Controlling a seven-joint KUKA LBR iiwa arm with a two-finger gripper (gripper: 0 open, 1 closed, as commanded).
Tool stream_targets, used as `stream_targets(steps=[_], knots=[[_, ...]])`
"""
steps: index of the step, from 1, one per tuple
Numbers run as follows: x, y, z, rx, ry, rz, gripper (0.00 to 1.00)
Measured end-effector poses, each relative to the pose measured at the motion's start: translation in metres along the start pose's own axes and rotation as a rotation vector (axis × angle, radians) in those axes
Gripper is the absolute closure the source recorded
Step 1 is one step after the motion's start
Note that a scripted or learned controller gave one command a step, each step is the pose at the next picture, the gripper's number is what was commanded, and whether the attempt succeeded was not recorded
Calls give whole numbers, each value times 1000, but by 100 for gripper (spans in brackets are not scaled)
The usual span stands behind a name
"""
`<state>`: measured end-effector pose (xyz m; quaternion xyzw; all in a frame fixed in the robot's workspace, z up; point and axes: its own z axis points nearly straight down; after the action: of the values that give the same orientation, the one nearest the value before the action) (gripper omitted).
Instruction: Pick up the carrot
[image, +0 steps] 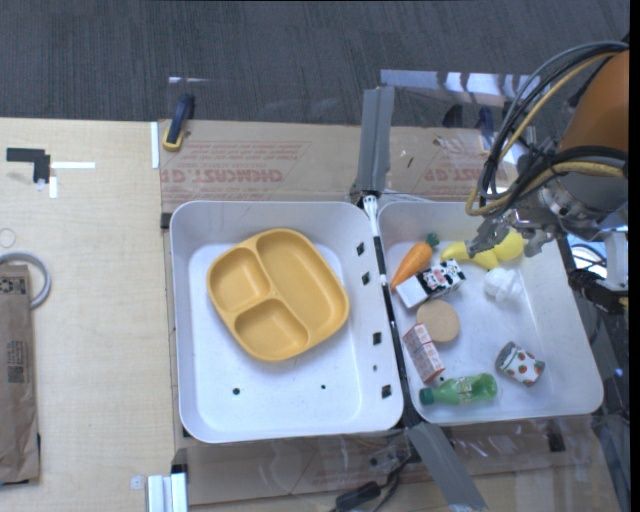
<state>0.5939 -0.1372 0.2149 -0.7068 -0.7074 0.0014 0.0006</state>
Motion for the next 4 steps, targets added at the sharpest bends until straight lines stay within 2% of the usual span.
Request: stream_targets(steps=[1, 2, 3, 4], knots=[[63, -80, 19, 1, 0, -102, 0], [19, -55, 42, 0, 0, -105, 0], [80, 1, 24, -2, -1, -209, 0], [39, 21, 102, -26, 0, -170, 0]])
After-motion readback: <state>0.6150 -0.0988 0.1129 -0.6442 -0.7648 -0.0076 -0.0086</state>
